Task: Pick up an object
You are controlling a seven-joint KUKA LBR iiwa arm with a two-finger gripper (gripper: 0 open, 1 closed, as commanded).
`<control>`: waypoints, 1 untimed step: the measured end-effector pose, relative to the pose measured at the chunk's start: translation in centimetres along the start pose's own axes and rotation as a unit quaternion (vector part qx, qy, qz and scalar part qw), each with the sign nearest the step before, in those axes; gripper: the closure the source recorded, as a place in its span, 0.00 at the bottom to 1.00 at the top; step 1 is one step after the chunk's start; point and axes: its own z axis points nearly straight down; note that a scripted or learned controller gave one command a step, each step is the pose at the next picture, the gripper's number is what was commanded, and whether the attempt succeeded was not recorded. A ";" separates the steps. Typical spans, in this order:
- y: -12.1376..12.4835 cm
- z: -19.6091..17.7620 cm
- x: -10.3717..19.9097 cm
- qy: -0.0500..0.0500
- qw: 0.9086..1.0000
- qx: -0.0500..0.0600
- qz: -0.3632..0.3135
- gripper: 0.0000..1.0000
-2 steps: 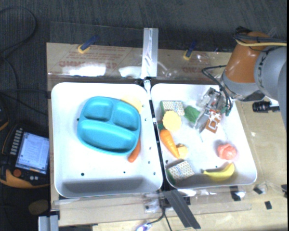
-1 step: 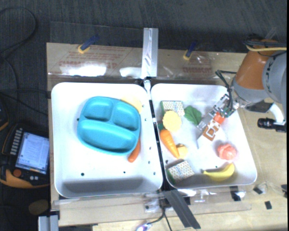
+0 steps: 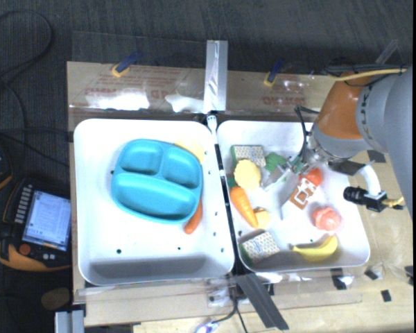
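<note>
Background, as I see it from my station: dark grey carpet floor [image 3: 194,9] with black cables [image 3: 17,54] looping at left. Wooden desk [image 3: 90,82], clamps along its back edge; handheld pendant [image 3: 38,220] lying left.

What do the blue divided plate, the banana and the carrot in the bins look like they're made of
The blue divided plate looks like moulded plastic: uniform colour, smooth soft sheen, rounded compartment edges. The banana and carrot look like toy food, probably plastic or rubber, given their flat, saturated colours and smooth surfaces, though the view is too coarse to be sure.
</note>
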 end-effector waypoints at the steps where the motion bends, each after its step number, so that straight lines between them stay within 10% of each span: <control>1: 3.4 0.1 -0.2 0.000 0.987 0.003 0.160 0.00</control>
